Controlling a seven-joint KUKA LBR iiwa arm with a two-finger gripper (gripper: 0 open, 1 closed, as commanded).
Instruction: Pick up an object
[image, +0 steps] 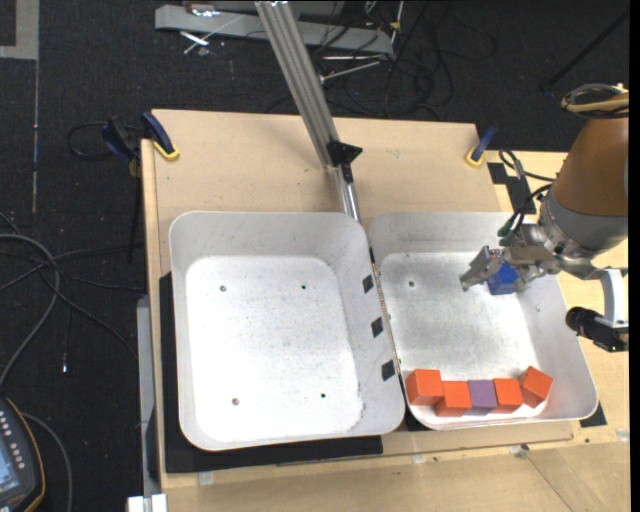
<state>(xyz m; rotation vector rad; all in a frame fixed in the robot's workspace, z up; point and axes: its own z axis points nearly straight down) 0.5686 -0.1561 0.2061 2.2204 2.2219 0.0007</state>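
Note:
My gripper (498, 272) hangs over the upper right part of the right bin (440, 300), reaching in from the right. A small blue block (503, 279) sits between its grey fingers, and the gripper is shut on it. Along the front wall of the same bin lies a row of blocks: an orange one (427, 386) at the left, another orange one (457, 397), a purple one (482, 394), then an orange one (508, 393) and a tilted orange one (537, 384) at the right corner.
The left bin (265, 320) lies beside the right one, with black clips along the shared rim. A slanted metal pole (310, 90) crosses the back of the bench. Blue and yellow clamps (160, 135) sit at the bench's back corners.

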